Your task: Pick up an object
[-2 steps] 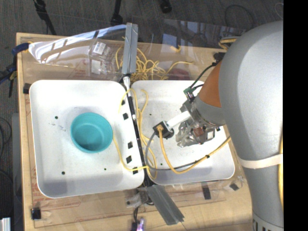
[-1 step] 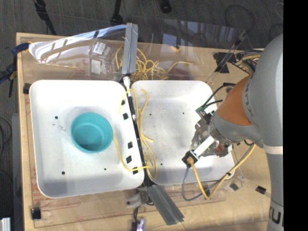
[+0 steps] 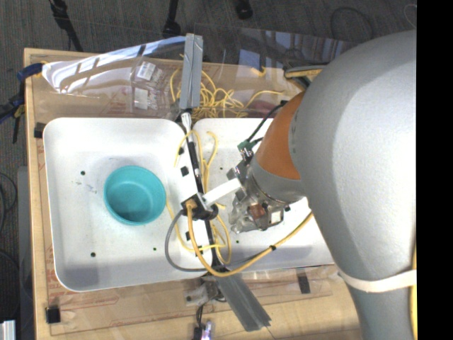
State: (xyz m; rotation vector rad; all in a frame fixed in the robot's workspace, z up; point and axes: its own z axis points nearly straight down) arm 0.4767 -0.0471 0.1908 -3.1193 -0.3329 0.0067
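Note:
A teal bowl sits upright in the left bin, a little right of its middle. The grey arm with its orange band reaches in from the right and hangs over the right bin. Its gripper points down into that bin, close to the divider between the bins. The wrist and cables hide the fingertips and whatever lies beneath them.
Yellow and grey cables loop over the divider and the front of the right bin. A metal bar and clear plastic sheet stand behind the bins. The big grey arm body covers the right side.

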